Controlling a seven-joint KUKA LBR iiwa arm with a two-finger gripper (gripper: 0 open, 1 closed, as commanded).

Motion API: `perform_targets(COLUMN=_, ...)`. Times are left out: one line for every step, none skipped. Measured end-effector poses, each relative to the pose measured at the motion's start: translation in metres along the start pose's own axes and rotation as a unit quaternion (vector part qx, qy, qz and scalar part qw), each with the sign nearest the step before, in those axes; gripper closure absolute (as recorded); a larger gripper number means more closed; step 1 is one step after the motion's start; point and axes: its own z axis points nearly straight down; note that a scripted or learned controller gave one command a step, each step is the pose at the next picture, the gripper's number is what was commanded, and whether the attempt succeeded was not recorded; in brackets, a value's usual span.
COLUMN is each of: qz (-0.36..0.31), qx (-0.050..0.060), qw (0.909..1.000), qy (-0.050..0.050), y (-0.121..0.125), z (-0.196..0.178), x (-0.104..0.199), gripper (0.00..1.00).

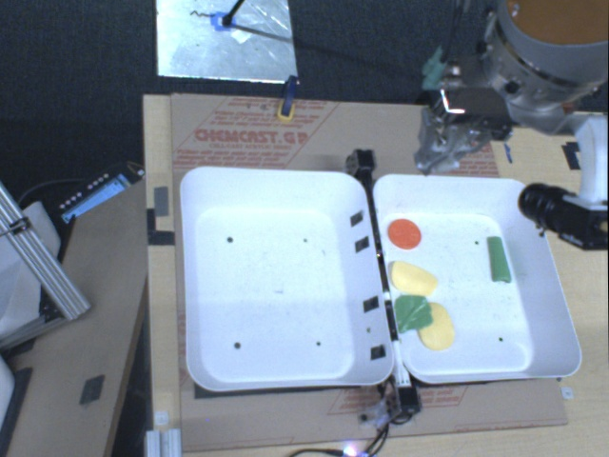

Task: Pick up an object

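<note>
A green bar [498,259] lies in the right bin [547,322] near its right wall, long axis running near to far, well apart from the orange disc [404,233], yellow pieces [414,278] and green leaf [411,311] by the divider, while the gripper [445,150] hovers beyond the bin's far rim.

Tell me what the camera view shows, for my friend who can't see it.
A robot arm's pincer hovers above the far edge of the right white bin, which holds an orange disc, a green stick, two yellow pieces and a green leaf shape. Beside it sits the left white bin.
</note>
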Motion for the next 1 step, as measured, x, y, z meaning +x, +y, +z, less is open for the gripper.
perform_targets(qz=-0.002, qx=0.000, qw=1.0000, qy=0.000, y=-0.0001, z=0.0000, x=0.0018, gripper=1.00)
